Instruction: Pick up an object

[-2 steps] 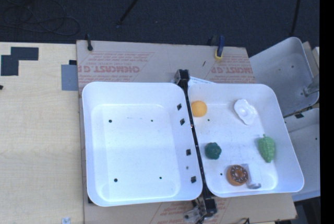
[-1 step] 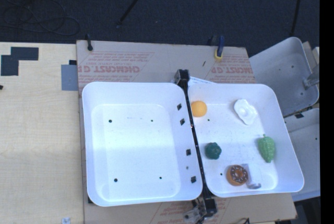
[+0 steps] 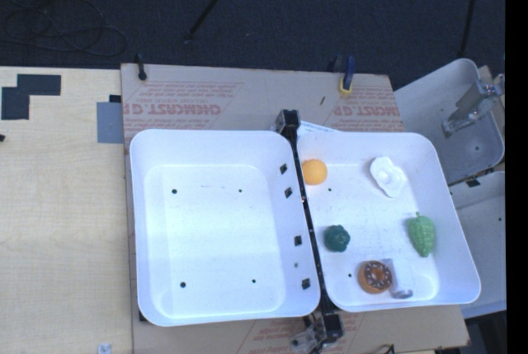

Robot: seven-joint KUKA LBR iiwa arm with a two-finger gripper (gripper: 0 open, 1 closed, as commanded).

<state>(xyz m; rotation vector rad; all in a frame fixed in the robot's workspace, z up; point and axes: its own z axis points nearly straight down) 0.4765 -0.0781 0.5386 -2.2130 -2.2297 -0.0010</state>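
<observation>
Nearest the lens, at the front of the right bin (image 3: 462, 278): a brown doughnut-like disc (image 3: 375, 276) with pale speckles, and a small grey piece (image 3: 402, 292) touching its right side; up and left of the disc, a dark green lump (image 3: 337, 238), near the divider (image 3: 301, 212) between the bins; toward the right wall, a light green leafy-looking piece (image 3: 421, 234), tilted, well apart from the dark green one; toward the back, an orange ball (image 3: 314, 172) just beside the divider; a white crumpled object (image 3: 388, 177) in the back right part, hard to read against the white floor; all pickable things lie in the right bin, none touching except disc and grey piece; left bin (image 3: 140, 204) sits side by side with it, both on a sheet of cardboard (image 3: 206, 101) with red print, which lies on the wooden counter (image 3: 58, 212); a blue-and-yellow clamp (image 3: 347, 76) grips the cardboard's far edge; grey arm hardware (image 3: 470, 113) at the right edge, above and right of the right bin, outside it; claw state: cannot tell from this angle.
</observation>
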